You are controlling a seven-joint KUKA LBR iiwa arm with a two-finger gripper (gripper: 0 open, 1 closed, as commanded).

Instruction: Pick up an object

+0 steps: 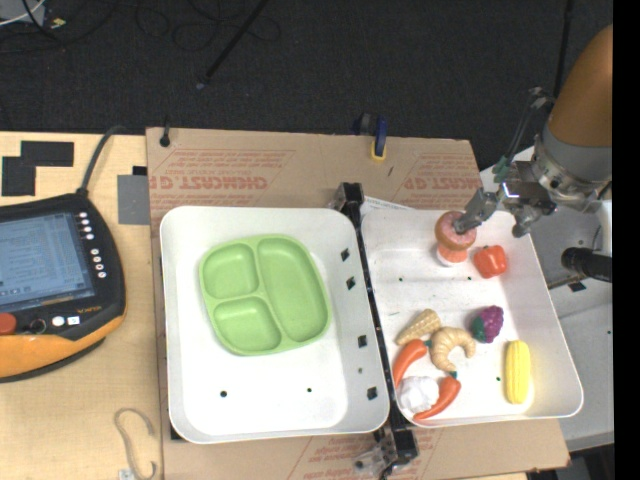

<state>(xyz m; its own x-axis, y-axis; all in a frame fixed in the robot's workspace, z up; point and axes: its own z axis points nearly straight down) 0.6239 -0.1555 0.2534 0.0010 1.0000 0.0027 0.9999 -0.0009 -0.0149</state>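
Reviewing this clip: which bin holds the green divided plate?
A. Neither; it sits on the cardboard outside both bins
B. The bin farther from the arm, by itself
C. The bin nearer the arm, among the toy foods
B: the green divided plate lies alone in the left-hand bin of the camera view, while the toy foods, such as the yellow corn, sit in the right-hand bin under the arm.

- The cardboard sheet (300, 173) under the white bins (190, 368) carries red print, upside down and mirrored; it seems to read "CHEMCAST GP".
- Text on the pendant screen (40, 258), left of the bins, is too small to read.
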